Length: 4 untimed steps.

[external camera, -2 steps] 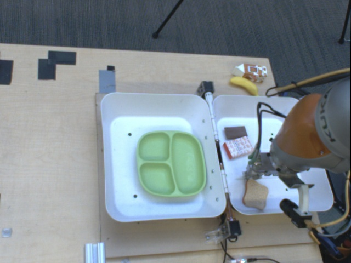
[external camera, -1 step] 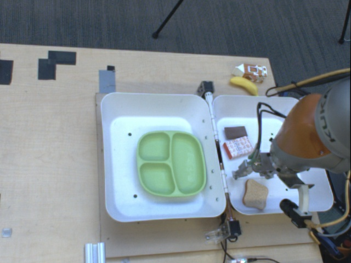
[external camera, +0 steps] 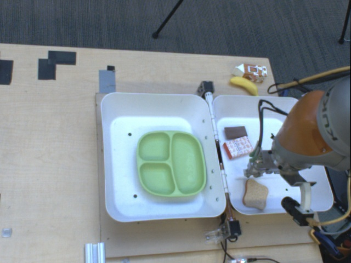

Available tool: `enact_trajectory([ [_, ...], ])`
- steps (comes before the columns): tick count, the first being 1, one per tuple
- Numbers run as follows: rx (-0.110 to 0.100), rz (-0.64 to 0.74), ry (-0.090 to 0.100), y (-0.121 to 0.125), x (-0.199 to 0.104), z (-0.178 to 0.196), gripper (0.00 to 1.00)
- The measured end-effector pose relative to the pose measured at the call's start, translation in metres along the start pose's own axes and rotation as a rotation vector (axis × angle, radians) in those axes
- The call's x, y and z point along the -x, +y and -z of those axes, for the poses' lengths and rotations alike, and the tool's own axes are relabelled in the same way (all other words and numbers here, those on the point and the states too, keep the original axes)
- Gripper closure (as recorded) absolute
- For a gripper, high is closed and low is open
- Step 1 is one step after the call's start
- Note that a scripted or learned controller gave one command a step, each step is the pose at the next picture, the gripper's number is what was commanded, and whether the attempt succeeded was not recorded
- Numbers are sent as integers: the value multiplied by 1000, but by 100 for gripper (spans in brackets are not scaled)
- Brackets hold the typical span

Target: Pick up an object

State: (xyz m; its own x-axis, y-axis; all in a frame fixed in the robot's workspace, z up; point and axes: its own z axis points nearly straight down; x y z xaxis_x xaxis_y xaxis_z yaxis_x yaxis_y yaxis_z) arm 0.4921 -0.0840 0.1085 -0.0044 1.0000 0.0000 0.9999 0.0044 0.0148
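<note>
Two white bins sit side by side on the wooden bench (external camera: 49, 163), their inner rims meeting along a central seam. At the near edge of the right bin (external camera: 323, 199) lies a tan sponge-like block (external camera: 255, 194), close to the rim, with bare white floor to its right. Just above it hangs the gripper (external camera: 256, 166), carried by the grey arm (external camera: 307, 133) with its orange band; whether its pincer is open or closed cannot be told, and nothing is seen held in it. Farther back and just left of the gripper lie a red-and-white patterned packet (external camera: 237, 147) and a dark brown block (external camera: 235, 131), almost touching. The left bin (external camera: 118, 147) holds a green divided plate (external camera: 171, 163), with open floor all round it. Beyond the right bin's far rim, on the bench, lie a banana (external camera: 243, 84) and a small wrapped item (external camera: 252, 70).
</note>
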Motion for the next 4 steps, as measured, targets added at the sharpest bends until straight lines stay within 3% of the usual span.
enact_trajectory([
  [1, 0, 0, 0, 0, 0, 0, 0],
  [2, -9, -3, 0, -4, 1, -22, 0],
  [3, -3, -1, -1, -2, 1, -10, 100],
  [4, -3, -1, -1, -2, 1, -11, 0],
])
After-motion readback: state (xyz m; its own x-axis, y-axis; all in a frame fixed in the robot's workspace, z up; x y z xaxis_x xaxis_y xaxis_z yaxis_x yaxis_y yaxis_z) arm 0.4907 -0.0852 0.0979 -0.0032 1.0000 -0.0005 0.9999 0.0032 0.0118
